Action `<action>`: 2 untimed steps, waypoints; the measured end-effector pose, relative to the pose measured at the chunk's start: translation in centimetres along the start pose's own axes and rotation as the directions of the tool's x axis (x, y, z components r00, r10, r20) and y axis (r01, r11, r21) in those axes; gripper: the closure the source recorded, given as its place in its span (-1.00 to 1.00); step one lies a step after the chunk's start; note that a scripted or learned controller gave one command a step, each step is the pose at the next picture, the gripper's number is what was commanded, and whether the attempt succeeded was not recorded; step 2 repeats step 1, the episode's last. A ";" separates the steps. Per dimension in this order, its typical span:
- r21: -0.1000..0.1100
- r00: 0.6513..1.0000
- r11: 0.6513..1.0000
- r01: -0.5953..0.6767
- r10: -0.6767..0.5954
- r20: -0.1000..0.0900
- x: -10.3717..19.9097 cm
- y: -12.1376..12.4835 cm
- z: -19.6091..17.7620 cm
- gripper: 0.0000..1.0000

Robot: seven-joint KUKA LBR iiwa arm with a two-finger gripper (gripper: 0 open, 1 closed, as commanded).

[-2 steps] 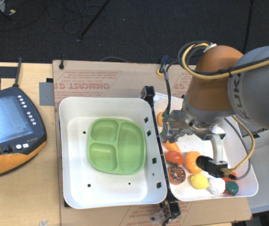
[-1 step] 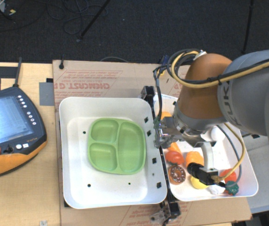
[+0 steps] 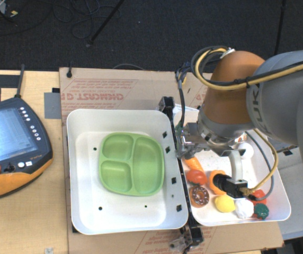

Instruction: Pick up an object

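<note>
Holding 1 green tray [image 3: 131,163], 2 white bins [image 3: 82,194] side by side

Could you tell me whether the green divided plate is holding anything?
Empty: the green plate lies flat in the left bin, all compartments bare.

The candidate objects are small toy food items clustered at the near end of the right bin [image 3: 282,205]. An orange carrot [image 3: 194,163] lies farthest, a red tomato [image 3: 196,177] just beside it. A brown sprinkled donut [image 3: 199,196] lies flat. A yellow lemon [image 3: 224,203], white piece [image 3: 243,209] and green item [image 3: 261,211] lie rightward.
</note>
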State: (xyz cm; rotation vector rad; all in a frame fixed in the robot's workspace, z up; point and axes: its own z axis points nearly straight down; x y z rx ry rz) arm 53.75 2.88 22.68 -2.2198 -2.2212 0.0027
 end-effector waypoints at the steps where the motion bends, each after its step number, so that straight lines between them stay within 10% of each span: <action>1: 0.004 1.000 1.000 -0.001 0.001 0.000 -0.8 -1.3 0.2 1.00; 2: 0.004 1.000 1.000 -0.001 0.001 0.000 -0.8 -1.3 0.2 1.00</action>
